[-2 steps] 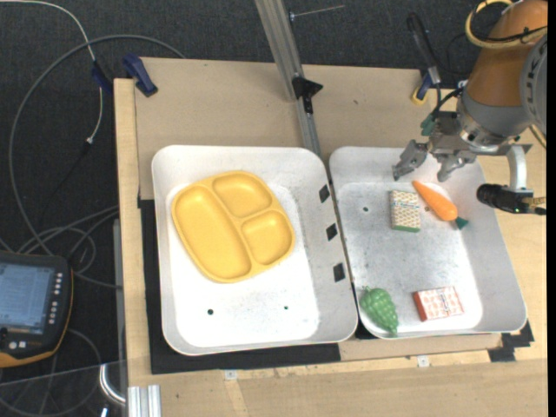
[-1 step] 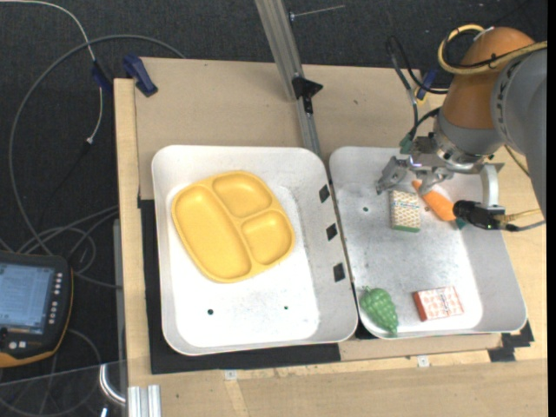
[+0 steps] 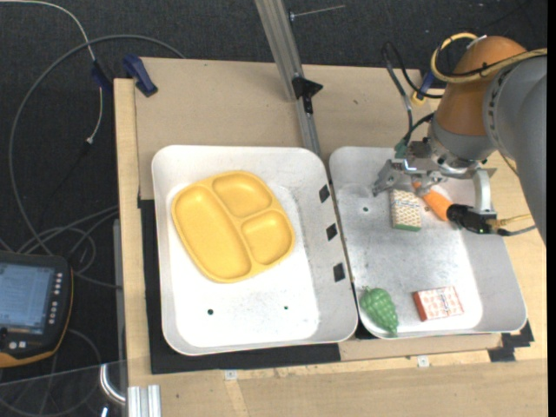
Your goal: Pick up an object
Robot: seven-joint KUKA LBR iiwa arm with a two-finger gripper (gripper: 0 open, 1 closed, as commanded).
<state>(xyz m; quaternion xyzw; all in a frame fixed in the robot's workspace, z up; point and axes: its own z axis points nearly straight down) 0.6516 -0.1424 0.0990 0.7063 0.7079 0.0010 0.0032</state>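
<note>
Gripper (image 3: 408,174) low over the far end of the right bin (image 3: 486,320), just above a pale speckled block (image 3: 406,209) and right beside an orange piece (image 3: 436,201); whether apart or together, cannot tell. Nothing seen clamped between them, so no hold to be claimed. Likely targets: that block, standing in the upper middle of the right bin, or the orange piece touching or nearly touching its right side. Risk of closing on the gap between the two and catching neither, or nudging the block over. Risk too of the orange piece rolling aside against the black cable connector (image 3: 469,218). Further off, a green lumpy toy (image 3: 380,309) at the bin's near left corner and a small red packet (image 3: 437,302) near the front, well apart from the gripper. Left bin (image 3: 243,320) carrying a yellow divided plate (image 3: 233,225). Wrist and orange band hiding the far right corner of the bin; fingertips lost in shadow and clutter; the orange piece's true shape hard to make out; arm cut off at the right.
</note>
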